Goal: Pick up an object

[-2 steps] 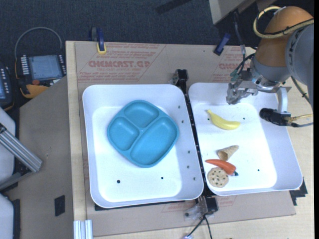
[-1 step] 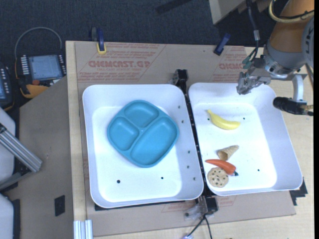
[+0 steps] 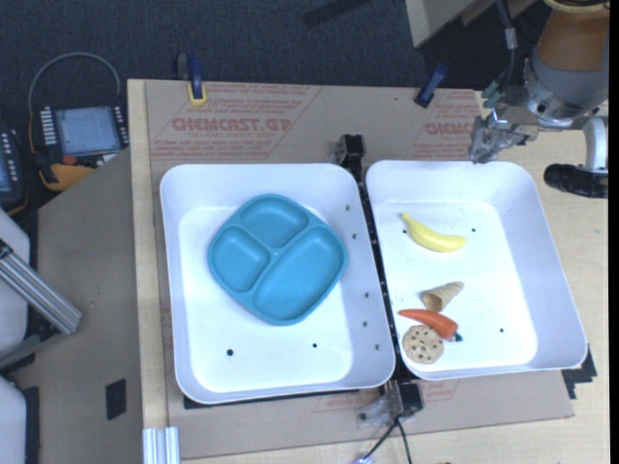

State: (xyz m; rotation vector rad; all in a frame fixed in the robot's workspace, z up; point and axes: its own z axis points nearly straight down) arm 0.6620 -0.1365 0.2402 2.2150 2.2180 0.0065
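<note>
Dark carpet floor [image 3: 242, 17] behind a brown-papered bench [image 3: 290, 114].

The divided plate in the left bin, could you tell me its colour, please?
The divided plate is light blue, clearest in the camera view.

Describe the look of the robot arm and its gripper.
The arm is grey metal with a wide orange band above the wrist. A dark cable runs down alongside it. The gripper is small, silvery-grey and slim, with a speck of green near its mount.
</note>
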